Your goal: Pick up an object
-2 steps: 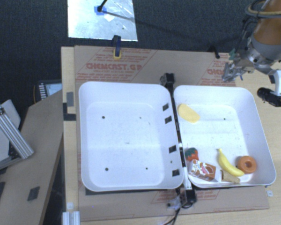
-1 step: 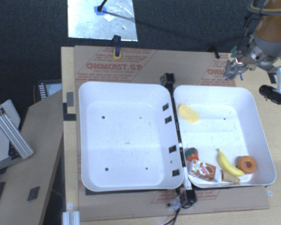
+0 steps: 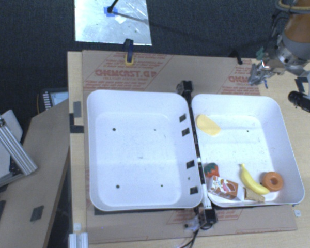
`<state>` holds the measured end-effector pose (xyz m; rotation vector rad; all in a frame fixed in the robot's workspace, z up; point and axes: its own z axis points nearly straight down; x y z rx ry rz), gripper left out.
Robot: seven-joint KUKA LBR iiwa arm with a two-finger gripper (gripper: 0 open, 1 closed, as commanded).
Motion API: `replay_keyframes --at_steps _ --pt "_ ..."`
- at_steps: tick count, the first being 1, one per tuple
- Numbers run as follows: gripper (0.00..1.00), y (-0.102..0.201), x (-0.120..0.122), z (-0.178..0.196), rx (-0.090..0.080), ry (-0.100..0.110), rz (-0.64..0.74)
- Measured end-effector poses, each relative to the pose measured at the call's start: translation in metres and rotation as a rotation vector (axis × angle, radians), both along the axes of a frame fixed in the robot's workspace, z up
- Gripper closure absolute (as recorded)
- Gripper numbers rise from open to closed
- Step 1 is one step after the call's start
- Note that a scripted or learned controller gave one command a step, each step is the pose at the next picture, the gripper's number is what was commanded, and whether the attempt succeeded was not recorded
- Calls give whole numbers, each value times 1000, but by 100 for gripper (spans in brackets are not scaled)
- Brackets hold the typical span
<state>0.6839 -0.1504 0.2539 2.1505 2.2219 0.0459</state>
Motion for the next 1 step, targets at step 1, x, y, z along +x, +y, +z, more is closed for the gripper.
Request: replay_keyframes --at_steps 1 --pt "100 0 1 11 -1 -4 2"
